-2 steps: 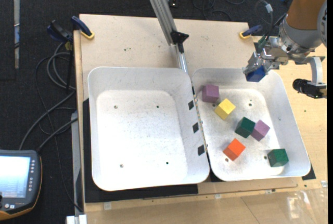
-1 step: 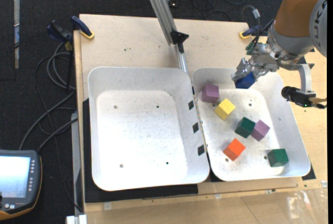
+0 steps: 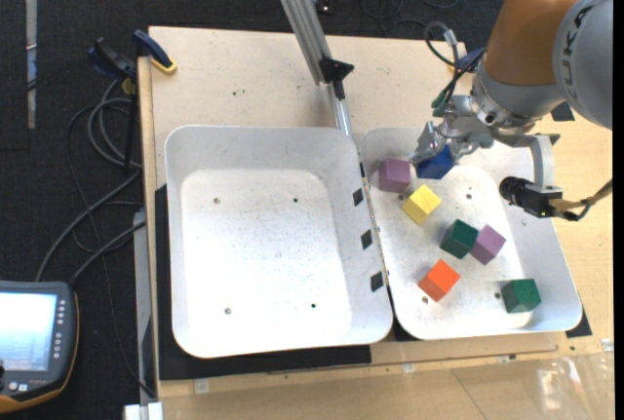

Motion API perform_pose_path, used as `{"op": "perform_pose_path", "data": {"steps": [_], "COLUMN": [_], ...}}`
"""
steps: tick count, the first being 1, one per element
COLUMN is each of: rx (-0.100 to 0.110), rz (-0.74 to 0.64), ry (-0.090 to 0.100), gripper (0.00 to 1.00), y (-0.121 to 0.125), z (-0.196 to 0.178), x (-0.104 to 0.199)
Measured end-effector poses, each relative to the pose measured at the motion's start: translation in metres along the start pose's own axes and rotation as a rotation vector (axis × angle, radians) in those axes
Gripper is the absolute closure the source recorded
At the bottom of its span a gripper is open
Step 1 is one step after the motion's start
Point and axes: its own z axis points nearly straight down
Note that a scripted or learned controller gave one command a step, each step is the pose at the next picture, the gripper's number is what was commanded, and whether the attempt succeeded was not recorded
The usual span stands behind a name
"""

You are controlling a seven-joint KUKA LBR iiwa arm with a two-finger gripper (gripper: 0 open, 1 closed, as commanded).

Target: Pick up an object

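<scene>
Camera view, looking down at a slant on two white bins. Left bin (image 3: 258,243) bare apart from specks. Right bin (image 3: 546,257) carries the blocks.

Gripper (image 3: 436,155) sits at the right bin's far end, arm (image 3: 546,38) reaching in from the right. Blue block (image 3: 436,162) shows between the fingers, which look clamped on it; the wrist covers much of the contact, so whether the block is lifted or resting on the floor I cannot tell. Likely the chosen object: it lay apart enough from the others for a finger on each side.

Other blocks, all loose on the floor:
- purple block (image 3: 394,175), just beside the blue one, close to the wall between the bins
- yellow block (image 3: 423,204), near, toward the camera
- dark green block (image 3: 458,239) touching or nearly touching a second purple block (image 3: 488,244)
- orange block (image 3: 439,280), mid-bin
- green block (image 3: 521,295), close to the near-right rim

Room for moving: straight up is open. Sideways is tight; the purple and yellow blocks crowd the gripper's left and near sides, and the dividing wall lies just past the purple one. A slanted pole (image 3: 297,4) crosses above the bench toward the bins' far edge, to be minded if the arm swings left.
</scene>
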Motion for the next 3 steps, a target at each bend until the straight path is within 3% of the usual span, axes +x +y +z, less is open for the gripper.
{"op": "perform_pose_path", "data": {"steps": [2,3], "rx": [0.001,0.001], "rz": [-0.002,-0.001], "ry": [0.000,0.000], "gripper": [1.00,1.00], "y": [-0.035,-0.054], "z": [0.000,0.004], "x": [0.111,0.150]}}
